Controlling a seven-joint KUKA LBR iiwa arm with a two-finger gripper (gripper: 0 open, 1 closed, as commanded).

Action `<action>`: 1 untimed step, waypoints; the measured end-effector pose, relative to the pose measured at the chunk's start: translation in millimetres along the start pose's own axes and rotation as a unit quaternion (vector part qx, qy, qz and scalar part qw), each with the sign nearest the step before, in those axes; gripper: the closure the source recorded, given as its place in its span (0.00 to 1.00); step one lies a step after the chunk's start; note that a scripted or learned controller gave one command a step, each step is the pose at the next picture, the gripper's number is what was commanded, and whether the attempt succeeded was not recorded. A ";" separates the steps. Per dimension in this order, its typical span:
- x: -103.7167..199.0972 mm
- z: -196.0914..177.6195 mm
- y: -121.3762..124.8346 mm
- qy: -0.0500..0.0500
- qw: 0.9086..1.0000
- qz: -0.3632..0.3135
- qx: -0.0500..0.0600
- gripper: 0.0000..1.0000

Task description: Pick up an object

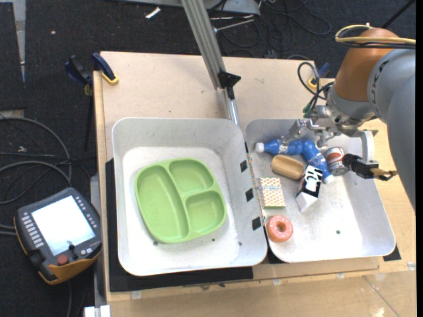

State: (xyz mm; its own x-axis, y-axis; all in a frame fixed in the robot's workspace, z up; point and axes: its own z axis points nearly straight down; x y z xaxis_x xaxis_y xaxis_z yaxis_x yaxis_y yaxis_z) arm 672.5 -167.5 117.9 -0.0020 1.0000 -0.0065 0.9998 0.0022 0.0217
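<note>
Right bin (370, 236) holds the clutter; left bin (125, 144) carries a green divided plate (180, 200) lying flat at its middle. Pickable items sit bunched toward the right bin's far-left part: blue toy (301, 147), brown oblong block (288, 166) touching it on the near side, a red-and-white can (335, 160) just right, a black-and-white carton (310, 185) tilted nearer, a patterned box (271, 192) by the dividing wall, and a pink ring (280, 228) lying alone, nearest.

Hand (316, 125) sits low over the far end of the cluster, just above the blue toy. Cannot tell whether it is spread or closed; nothing visibly pinched.

Judgement: crowding makes a clean grasp doubtful here; the ring, standing apart, looks easier.
</note>
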 end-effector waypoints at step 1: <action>0.5 -10.6 1.6 0.000 1.000 -0.001 -0.002 1.00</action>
State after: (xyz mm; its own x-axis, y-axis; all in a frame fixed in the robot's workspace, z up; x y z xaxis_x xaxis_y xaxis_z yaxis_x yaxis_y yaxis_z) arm 673.9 -167.0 128.5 -0.0040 1.0000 -0.0071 0.9996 0.0042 0.0265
